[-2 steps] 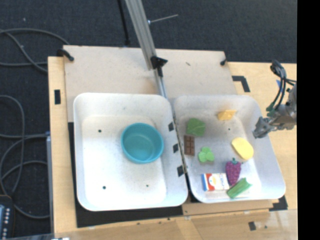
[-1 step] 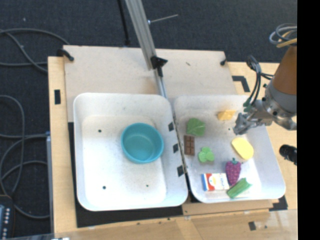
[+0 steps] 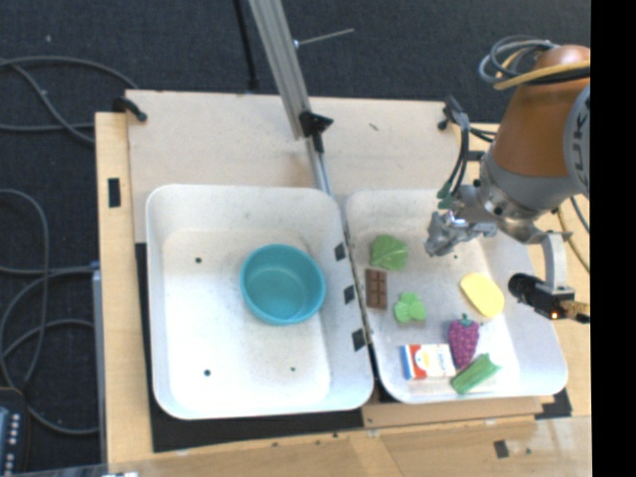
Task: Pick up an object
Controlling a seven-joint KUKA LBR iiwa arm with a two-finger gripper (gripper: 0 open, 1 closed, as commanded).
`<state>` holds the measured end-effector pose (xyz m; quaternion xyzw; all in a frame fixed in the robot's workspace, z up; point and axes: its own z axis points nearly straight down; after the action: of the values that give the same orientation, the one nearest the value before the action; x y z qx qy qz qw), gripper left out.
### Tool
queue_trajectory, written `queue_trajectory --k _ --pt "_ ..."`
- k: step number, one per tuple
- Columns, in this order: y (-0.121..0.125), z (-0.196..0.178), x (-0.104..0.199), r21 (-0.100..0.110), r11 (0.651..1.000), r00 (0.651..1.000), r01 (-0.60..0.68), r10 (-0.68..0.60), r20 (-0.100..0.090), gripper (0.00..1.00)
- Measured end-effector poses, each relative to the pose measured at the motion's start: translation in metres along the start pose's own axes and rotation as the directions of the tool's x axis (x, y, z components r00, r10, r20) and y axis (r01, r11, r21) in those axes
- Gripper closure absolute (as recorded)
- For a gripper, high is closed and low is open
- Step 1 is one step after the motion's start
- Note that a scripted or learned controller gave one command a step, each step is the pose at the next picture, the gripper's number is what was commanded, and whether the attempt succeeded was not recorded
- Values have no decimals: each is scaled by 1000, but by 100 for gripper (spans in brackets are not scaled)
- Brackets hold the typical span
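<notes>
The gripper [image 3: 444,238], jaw state not discernible, was seen over the right bin [image 3: 542,366], with the green leaf [image 3: 389,252] just to its left.

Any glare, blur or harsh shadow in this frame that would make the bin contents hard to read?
Camera view: lighting is even and soft, with no strong glare on the white bins; the teal bowl, purple grapes and yellow piece read clearly; the tool is small and slightly soft, its fingers hard to resolve.
</notes>
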<state>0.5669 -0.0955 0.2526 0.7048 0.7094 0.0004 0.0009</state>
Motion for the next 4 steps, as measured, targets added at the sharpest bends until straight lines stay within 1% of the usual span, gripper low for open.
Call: queue_trajectory --k 1,2,3,4 --pt "20 2 42 0 1000 1000 0 0 0 100" --pt "26 -1 88 0 1000 1000 0 0 -1 100" --pt "35 9 132 0 1000 1000 -1 1 1 100" --pt "50 6 173 0 1000 1000 0 0 -2 100"
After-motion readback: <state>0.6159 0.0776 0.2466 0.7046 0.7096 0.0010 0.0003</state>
